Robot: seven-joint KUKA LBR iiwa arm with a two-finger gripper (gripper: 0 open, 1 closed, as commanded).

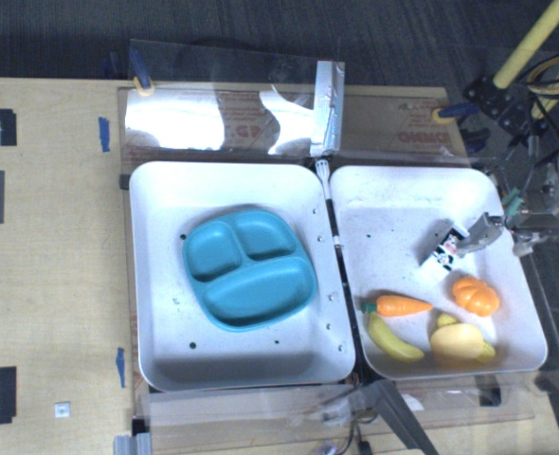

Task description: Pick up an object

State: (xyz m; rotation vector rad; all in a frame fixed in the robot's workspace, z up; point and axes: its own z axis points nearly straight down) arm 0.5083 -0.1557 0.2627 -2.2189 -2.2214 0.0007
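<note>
I see my gripper (447, 249) low in the right bin (393, 190), just above the orange fruit (476, 295). A carrot (403, 304), banana (393, 338) and yellow fruit (462, 340) crowd the near wall. The bin's far half offers open room. The left bin (156, 254) carries a blue plate (249, 267).

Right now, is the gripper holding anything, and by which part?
Nothing shows between its fingers. The gripper hangs over bare floor in the right bin, above and left of the orange toy, apart from the carrot and banana.
</note>
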